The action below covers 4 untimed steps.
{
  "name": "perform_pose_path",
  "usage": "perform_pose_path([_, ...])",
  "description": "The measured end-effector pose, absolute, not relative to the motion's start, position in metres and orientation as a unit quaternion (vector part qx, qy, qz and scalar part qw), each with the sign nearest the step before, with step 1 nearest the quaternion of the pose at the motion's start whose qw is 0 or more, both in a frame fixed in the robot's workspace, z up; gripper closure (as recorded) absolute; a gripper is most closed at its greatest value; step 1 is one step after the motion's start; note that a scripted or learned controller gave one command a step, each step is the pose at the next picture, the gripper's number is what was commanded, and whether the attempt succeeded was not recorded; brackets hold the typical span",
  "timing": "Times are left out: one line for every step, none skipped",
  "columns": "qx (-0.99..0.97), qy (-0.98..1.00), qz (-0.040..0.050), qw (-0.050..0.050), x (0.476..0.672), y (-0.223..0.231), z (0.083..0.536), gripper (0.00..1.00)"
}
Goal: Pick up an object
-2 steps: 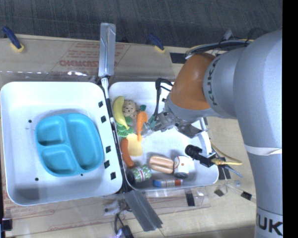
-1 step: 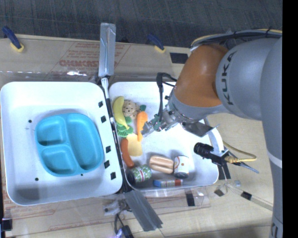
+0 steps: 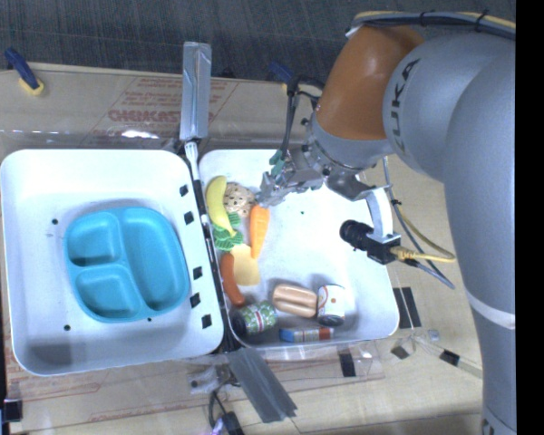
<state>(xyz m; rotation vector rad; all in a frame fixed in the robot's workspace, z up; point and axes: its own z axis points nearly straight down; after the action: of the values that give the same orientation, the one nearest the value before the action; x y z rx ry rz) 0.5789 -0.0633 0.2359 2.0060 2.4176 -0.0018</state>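
Observation:
My gripper hangs over the upper part of the right bin, just right of a banana and above a carrot. Below them lie a yellow piece, a second orange carrot, a green can, a hot dog bun, a small white and red can and a blue and red marker. A small brown speckled item sits beside the banana. I see nothing between the fingers, which are blurred against the wrist.
The left bin holds a blue divided tray. A metal clamp stands at the divider between the bins. The grey arm with its orange band covers the right bin's upper right corner. Cables trail at the right.

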Motion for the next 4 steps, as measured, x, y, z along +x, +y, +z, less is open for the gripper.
perform_pose_path([0.634,0.773,-0.0034,-0.004,0.571,-0.095,0.16,1.0])
perform_pose_path([0.618,0.786,0.001,0.001,0.555,-0.062,0.216,1.0])
perform_pose_path([0.622,0.783,-0.0004,-0.001,0.558,-0.101,0.092,1.0])
perform_pose_path([0.587,0.809,-0.0001,0.0,0.645,-0.113,0.093,1.0])
